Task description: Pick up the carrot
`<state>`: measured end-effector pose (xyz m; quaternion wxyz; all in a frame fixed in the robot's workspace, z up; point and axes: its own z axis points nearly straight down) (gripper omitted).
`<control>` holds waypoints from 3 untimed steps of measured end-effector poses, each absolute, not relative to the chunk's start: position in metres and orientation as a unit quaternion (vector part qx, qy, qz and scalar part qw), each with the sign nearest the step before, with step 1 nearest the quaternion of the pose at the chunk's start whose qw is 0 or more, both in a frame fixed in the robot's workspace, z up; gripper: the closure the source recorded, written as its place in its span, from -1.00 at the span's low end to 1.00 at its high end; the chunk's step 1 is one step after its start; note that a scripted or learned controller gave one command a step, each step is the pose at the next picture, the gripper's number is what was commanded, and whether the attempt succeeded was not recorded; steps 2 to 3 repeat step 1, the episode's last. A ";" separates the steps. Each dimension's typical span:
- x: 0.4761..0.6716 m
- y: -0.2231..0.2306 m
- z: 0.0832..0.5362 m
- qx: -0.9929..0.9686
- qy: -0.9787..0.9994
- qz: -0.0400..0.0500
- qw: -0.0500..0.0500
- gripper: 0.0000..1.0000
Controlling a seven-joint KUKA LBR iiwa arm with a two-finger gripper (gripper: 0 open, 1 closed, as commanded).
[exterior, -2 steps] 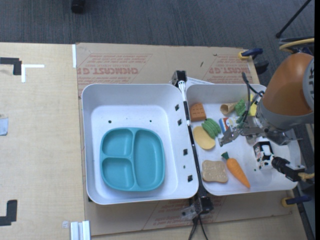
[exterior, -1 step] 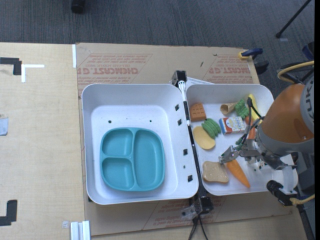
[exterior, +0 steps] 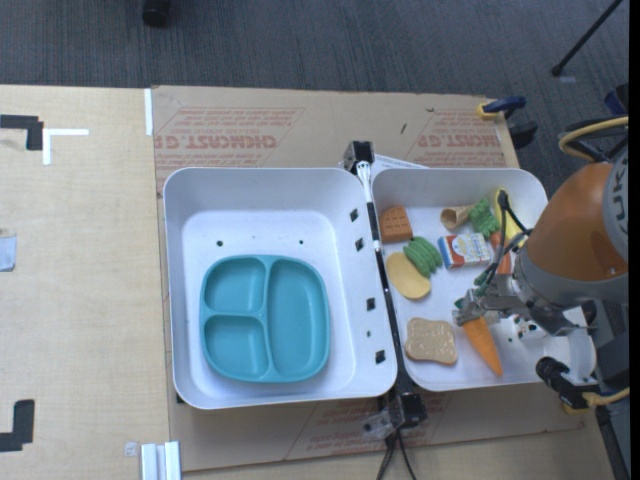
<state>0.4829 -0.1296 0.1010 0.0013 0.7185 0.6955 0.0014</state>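
Hovering over carrot (exterior: 483, 342) top in right bin (exterior: 520, 186), gripper (exterior: 477, 309); we cannot tell its opening; cardboard print reversed, unreadable.

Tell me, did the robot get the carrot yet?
Not yet. Done: the arm has reached into the right bin, and its gripper sits just above the carrot's top end. In hand: nothing clearly; the carrot lies on the bin floor beside the toast. Left: gripping it and lifting it.

The arm (exterior: 590, 238) (cut off at the right edge) hides the right bin's (exterior: 430, 183) far side.
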 end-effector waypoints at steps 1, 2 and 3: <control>0.489 -0.077 0.239 0.755 0.656 -0.001 0.001 1.00; 0.489 -0.077 0.239 0.755 0.656 -0.001 0.001 1.00; 0.489 -0.077 0.239 0.755 0.656 -0.001 0.001 1.00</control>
